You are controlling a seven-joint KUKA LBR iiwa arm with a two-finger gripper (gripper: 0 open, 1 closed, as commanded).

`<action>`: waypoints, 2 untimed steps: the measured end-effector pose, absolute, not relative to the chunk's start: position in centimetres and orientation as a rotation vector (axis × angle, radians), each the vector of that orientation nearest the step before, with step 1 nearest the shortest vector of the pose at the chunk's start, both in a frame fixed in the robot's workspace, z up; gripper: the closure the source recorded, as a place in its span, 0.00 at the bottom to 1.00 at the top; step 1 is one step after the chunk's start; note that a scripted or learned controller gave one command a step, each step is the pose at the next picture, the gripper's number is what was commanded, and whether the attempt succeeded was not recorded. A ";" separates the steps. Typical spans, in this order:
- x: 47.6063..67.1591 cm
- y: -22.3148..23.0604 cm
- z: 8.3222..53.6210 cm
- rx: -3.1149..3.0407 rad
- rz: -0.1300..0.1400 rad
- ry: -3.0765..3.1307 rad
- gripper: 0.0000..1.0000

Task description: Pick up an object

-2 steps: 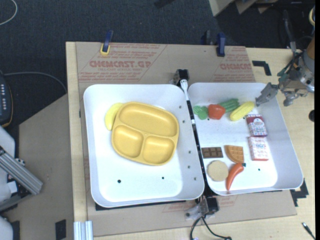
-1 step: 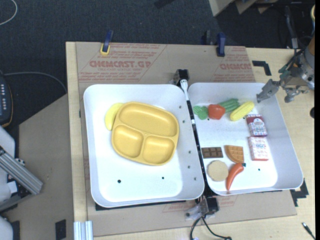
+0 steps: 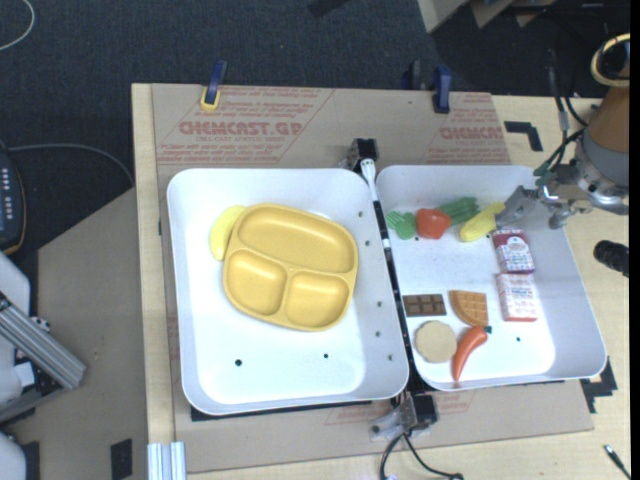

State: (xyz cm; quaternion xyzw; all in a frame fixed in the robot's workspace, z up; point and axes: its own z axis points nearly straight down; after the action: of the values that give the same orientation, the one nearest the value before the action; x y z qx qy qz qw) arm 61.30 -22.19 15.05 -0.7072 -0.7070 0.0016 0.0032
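Note:
My gripper (image 3: 537,206) hangs over the far right corner of the right bin (image 3: 560,363), just right of a yellow toy food piece (image 3: 478,223). Below it lie two red-and-white packets (image 3: 512,251) (image 3: 518,297). Along the bin's far side sit a red tomato (image 3: 432,223), a green piece (image 3: 402,224) and a leafy green piece (image 3: 461,208). Nearer the front are a chocolate bar (image 3: 423,305), a waffle (image 3: 468,306), a round cookie (image 3: 434,341) and an orange-red chili (image 3: 468,351). Nothing is seen in the gripper.
The left bin (image 3: 200,368) holds a yellow divided plate (image 3: 290,266) with a yellow piece (image 3: 224,231) tucked under its far left edge. The ridge (image 3: 385,268) where the two bins meet runs between them. Clamps (image 3: 440,88) stand at the bench's far edge.

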 end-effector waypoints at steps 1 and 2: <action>62.0 -21.4 9.1 -2.211 -0.002 -2.220 0.00; 62.1 -21.2 8.5 -2.215 -0.003 -2.222 0.00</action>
State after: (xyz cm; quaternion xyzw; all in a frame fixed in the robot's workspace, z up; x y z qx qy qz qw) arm 62.12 -21.19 8.54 -0.7060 -0.7082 -0.0011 0.0020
